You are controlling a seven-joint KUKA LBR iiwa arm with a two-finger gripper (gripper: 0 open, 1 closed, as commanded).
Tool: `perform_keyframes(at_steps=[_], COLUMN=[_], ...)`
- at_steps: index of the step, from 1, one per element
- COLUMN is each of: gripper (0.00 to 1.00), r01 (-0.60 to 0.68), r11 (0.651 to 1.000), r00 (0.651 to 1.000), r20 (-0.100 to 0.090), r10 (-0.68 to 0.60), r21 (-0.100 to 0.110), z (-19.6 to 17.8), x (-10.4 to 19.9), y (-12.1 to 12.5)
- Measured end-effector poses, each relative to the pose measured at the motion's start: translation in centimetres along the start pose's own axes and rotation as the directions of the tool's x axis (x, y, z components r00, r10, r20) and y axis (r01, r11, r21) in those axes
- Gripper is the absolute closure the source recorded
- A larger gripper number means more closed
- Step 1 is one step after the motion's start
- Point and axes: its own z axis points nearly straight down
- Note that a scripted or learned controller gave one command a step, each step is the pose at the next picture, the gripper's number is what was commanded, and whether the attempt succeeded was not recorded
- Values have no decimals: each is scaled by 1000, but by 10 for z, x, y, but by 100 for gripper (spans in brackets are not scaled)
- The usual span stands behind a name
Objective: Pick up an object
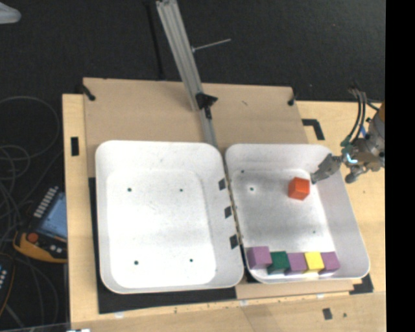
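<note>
My gripper [338, 169] is dark grey. The left bin [162, 224] and the right bin [279, 220] are white with faint dark specks. I see an orange-red block [298, 188], then a purple block [259, 256], a green block [279, 261], a second purple block [297, 261], a yellow block [314, 260], a third purple block [330, 260]. The bench [149, 110] is pale tan.

- We make out the gripper [337, 172] only as a blur by the right side, and the arm [373, 152] behind it is cut off there.
- The metal pole [188, 65] runs out of the top edge, so its upper end is lost.
- A pale shape [6, 14] in the top-left corner is cropped; we can't tell what it is.
- The cables [19, 142] run off the left edge.
- The handheld device [48, 217] has a screen too blurred to read.
- In the row of blocks [295, 260] against the near wall of the right bin [347, 220], a pale bit [311, 275] is too small to tell.
- The dark dots [130, 190] in the left bin [104, 214] are too small to identify.
</note>
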Motion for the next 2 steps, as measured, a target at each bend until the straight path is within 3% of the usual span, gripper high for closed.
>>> perform_keyframes(at_steps=[1, 2], gripper=[0, 100], r01=[4, 6], r11=[1000, 1000], r00=[1000, 1000], r20=[0, 3], r10=[-4, -6], r21=[-3, -2], z=[10, -2], x=[28, 25], y=[70, 68])
